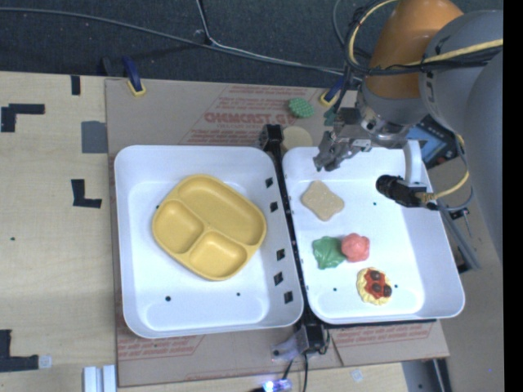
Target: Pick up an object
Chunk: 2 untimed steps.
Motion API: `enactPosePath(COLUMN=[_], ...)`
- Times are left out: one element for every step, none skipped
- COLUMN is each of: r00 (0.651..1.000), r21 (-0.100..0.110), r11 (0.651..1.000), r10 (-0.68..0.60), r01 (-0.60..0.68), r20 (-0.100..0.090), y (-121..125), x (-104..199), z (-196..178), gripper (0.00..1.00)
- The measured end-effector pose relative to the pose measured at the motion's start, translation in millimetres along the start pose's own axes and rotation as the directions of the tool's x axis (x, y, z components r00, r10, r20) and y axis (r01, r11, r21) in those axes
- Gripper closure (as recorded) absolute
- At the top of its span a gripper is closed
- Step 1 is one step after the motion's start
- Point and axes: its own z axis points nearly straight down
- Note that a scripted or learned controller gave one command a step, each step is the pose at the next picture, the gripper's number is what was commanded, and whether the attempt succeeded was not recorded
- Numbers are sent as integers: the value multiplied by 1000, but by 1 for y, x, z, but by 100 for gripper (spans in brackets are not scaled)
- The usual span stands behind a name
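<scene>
Just below the gripper, toward the near side of the right bin, we see a tan slice of toy bread lying flat on the white floor, apart from the fingertips with a strip of bare bin between them. The gripper hangs over the far left corner of that bin, close to the divider where the two bins meet, and nothing sits between its fingers; they are dark and bunched together at this angle, so we cannot tell whether the jaws are open or closed. Further below the jaws, past the bread, a green leafy toy and a pink-red toy lie touching each other, and nearer the front rim a small yellow piece with red dots lies by itself. To the left of the jaws, across the divider, the left bin holds a yellow compartment plate set at an angle. Above and slightly left of the jaws, outside the bins on the brown cardboard, we see a small green object. The arm, with its orange band, rises to the right of the jaws.
</scene>
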Motion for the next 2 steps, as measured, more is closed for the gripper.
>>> enactPosePath(r00=[1000,1000], r21=[0,1], r11=[1000,1000], r10=[0,-1], r01=[0,1], r20=[0,0], y=[-3,-6], x=[59,116], z=[-7,-11], gripper=[100,100])
